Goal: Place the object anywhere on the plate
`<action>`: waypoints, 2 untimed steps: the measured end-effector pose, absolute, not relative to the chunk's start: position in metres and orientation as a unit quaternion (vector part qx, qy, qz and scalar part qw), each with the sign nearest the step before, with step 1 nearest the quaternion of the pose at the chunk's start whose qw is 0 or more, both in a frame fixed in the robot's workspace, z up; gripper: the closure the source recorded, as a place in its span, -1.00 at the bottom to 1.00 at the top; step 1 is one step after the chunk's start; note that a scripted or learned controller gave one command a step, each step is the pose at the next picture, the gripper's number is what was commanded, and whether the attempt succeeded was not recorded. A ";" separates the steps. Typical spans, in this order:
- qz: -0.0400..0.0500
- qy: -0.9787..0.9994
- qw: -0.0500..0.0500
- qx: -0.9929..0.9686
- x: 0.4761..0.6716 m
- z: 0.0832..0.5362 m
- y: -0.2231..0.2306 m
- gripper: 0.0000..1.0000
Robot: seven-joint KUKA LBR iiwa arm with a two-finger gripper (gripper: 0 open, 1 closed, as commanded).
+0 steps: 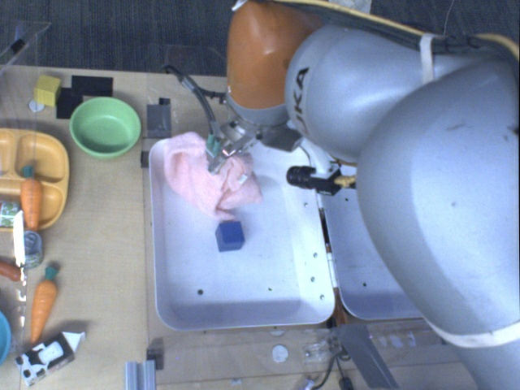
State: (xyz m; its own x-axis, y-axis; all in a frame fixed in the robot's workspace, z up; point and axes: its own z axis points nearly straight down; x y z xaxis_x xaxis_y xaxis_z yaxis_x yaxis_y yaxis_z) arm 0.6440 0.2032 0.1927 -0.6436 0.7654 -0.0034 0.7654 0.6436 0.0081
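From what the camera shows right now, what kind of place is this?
Most likely a robotics lab bench for manipulation tests. A grey industrial arm reaches over a shallow white bin holding a pink cloth and a blue cube, with toy carrots and a green bowl beside it.

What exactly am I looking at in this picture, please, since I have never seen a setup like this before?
You are seeing one camera's view from above a bench, looking down at a slant. The big grey and orange shape is a robot arm reaching in from the right. Its gripper, a small two-finger tool, is down on a crumpled pink cloth in the left white bin; whether it actually holds the cloth is unclear. A blue cube lies in the same bin, just below the cloth. A second white bin sits beside it, partly under the arm. On the bench to the left are a green bowl, a yellow divided plate and toy carrots.
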 end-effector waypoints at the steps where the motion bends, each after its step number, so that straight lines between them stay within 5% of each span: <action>1: 0.002 0.959 0.002 0.283 0.624 0.150 0.225 1.00; 2: 0.003 0.935 0.002 0.355 0.597 0.187 0.236 1.00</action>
State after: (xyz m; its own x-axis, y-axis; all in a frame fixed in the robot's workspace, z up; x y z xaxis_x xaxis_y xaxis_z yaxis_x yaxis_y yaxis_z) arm 0.5969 0.2360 0.1868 -0.7478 0.6639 -0.0027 0.6639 0.7478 0.0068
